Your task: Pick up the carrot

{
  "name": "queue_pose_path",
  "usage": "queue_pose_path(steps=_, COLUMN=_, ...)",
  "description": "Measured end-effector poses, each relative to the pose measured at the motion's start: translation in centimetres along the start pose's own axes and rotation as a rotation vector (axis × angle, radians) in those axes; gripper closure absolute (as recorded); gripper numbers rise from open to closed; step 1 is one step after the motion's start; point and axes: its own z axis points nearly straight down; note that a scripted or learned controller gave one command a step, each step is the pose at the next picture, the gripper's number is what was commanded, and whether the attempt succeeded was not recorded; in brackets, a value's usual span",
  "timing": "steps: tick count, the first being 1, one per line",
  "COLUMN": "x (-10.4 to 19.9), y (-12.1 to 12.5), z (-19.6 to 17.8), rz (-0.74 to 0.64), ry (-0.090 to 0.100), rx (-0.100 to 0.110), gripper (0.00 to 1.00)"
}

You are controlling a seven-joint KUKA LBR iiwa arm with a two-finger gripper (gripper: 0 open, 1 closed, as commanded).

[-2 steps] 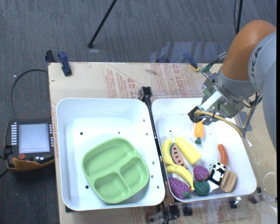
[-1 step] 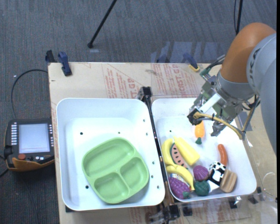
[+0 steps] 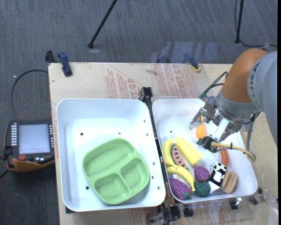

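Note:
In the right bin (image 3: 178, 108), a small orange piece that looks like the carrot (image 3: 200, 131) shows near the bin's middle right. My gripper (image 3: 203, 122) hangs directly over it, at its upper edge, and the wrist hides most of it. Whether the carrot sits between the jaws cannot be made out. The grey arm with its orange band (image 3: 241, 78) comes in from the right.
The right bin also holds two bananas (image 3: 168, 152), a watermelon slice (image 3: 179, 156), a yellow block (image 3: 189, 151), purple grapes (image 3: 179, 187), a red-orange piece (image 3: 224, 157), a black-and-white toy (image 3: 218, 171) and a tan bread piece (image 3: 229, 182). A green divided plate (image 3: 115, 170) lies in the left bin (image 3: 70, 125).

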Motion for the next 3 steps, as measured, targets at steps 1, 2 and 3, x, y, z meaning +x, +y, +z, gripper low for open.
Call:
queue_pose_path(steps=1, x=0.1, y=1.4, z=7.4, rz=0.039, ry=0.004, rx=-0.002, gripper=0.00)
queue_pose_path(steps=2, x=-0.1, y=1.4, z=6.4, rz=0.044, ry=0.003, rx=0.002, gripper=1.00)
queue_pose_path(steps=3, x=0.6, y=-0.6, z=1.3, rz=0.304, ry=0.005, rx=-0.004, gripper=1.00)
